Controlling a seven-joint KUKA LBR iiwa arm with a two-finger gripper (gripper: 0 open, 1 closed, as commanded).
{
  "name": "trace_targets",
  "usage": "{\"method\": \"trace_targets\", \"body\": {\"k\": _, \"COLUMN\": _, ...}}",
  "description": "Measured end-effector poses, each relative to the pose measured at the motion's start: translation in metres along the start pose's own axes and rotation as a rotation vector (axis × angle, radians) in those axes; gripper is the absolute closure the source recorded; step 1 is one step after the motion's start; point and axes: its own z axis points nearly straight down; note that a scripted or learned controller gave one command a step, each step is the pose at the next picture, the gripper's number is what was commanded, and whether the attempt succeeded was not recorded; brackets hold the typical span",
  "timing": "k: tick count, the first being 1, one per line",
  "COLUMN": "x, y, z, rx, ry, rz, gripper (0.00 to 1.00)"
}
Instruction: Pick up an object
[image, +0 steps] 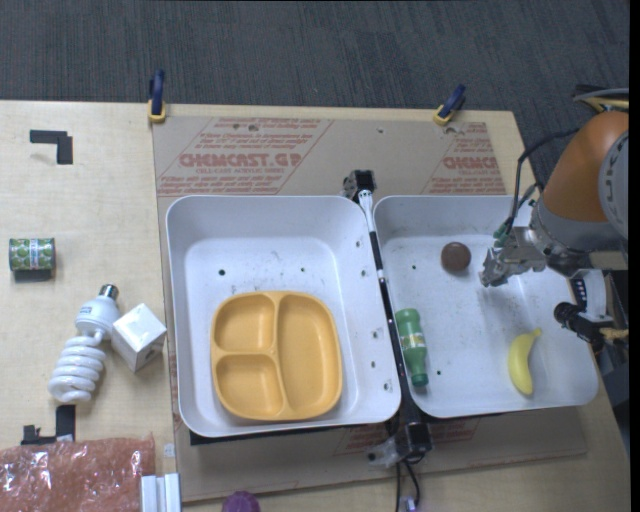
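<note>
The right bin (470, 400) holds a green bottle (410, 345) lying along its left wall, a yellow banana (521, 363) near its front right, and a small brown ball (456, 257) at the back. My gripper (496, 272) hangs over the right bin, just right of the brown ball and apart from it. I see nothing between its fingers. The left bin (190, 300) holds a yellow divided plate (277, 354).
Outside the bins on the left bench lie a spiral light bulb (83, 347), a small white box (139, 336), a green can (31, 255) and a reddish mesh bag (75, 475). The arm's orange-banded wrist (590, 180) stands over the right bin's far right edge.
</note>
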Motion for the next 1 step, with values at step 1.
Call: {"method": "trace_targets", "body": {"k": 1, "x": 0.0000, "y": 0.0000, "z": 0.0000, "rx": 0.000, "ry": 0.000, "rz": 0.000, "gripper": 0.00}}
